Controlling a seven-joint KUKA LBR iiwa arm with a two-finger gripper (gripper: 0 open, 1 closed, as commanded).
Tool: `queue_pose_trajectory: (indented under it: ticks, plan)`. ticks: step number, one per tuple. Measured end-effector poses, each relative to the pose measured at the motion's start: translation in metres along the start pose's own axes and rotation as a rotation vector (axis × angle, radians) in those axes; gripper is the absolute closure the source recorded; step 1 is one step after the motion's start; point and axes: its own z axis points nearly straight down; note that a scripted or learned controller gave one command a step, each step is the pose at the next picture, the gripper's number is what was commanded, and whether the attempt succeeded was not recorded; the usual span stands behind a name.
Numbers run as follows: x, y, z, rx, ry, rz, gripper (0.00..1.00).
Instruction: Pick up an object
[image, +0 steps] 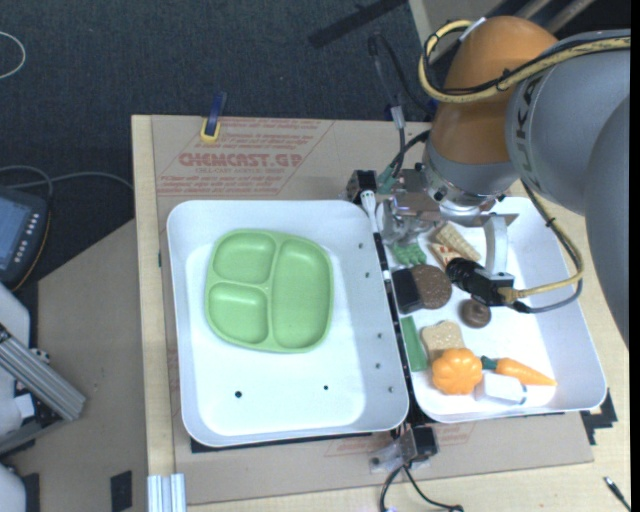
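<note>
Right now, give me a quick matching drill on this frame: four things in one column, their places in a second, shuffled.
Things:
1. green plate
2. orange pumpkin
3. carrot
4. yellow clip

Places:
A. top edge of the cardboard, outside the bins
B. left bin
C. right bin, near its front edge, just left of the carrot
D. right bin, front right part

Pairs: 1-B, 2-C, 3-D, 4-A
</note>
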Motion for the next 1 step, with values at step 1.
queue_pose_trajectory:
  ticks: [1]
  plan:
    - [0.0109, -0.0035, -0.0011, 0.0, 0.0, -0.003, 1.0]
